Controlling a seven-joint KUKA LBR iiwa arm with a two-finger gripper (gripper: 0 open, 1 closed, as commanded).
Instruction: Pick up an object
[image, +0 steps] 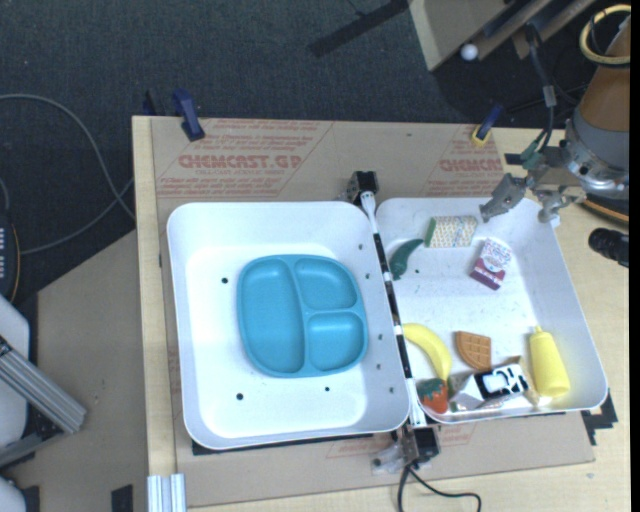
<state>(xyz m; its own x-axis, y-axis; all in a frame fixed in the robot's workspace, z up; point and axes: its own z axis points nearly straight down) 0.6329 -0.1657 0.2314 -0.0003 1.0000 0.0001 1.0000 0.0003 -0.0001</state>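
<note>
Objects crowd the right bin (575, 320): a curved yellow banana (427, 347), a ridged waffle (473, 349), a smooth yellow bottle (548, 364), a glossy purple-and-white packet (491, 263), a speckled sponge (451, 232) and a green piece (404, 256). The left bin (200, 300) bears a blue three-part plate (300, 314). The gripper (524, 200) hovers over the right bin's far rim, metal fingers spread, grasping nothing.
</note>
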